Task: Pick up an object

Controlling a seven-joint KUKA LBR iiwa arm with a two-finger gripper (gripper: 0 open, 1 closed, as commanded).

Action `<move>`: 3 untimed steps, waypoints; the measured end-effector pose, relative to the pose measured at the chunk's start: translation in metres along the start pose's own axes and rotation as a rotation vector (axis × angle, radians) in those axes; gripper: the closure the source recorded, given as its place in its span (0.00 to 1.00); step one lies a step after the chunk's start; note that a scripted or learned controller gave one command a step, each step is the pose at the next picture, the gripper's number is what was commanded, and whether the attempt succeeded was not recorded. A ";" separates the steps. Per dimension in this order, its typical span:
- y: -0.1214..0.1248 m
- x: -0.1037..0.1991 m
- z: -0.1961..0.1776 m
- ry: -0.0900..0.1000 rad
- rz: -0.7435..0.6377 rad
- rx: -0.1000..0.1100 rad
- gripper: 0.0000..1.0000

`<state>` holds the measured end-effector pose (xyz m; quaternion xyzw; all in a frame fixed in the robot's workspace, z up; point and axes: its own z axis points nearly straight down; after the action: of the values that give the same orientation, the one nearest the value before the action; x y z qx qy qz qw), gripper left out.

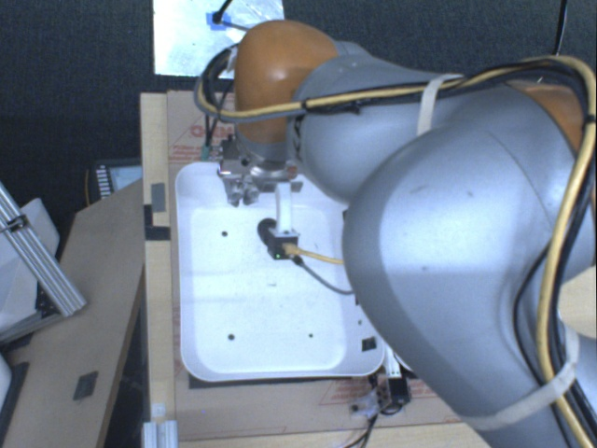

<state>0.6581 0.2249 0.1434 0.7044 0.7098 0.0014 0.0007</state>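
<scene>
My gripper [244, 192] hangs over the far end of the left white bin [201, 278], close to its back wall. Nothing shows between or under it from this angle. The bin's floor shows only a few small dark dots [225, 234]. The grey arm with its orange band [280, 73] reaches in from the right and hides the whole right side of the bench.
The bin sits on a cardboard-covered bench [159, 250]. A small dark tab [368, 344] is at the bin's near right rim. Aluminium rails [37, 259] stand off the bench at the left. A pale sheet [215, 17] lies at the back.
</scene>
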 end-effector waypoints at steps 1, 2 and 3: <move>0.001 0.000 -0.011 0.000 -0.004 -0.002 1.00; 0.001 0.001 -0.022 0.001 -0.008 -0.004 1.00; 0.011 -0.067 -0.034 -0.002 0.011 0.001 1.00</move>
<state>0.6697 0.1584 0.1773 0.7082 0.7060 0.0005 0.0011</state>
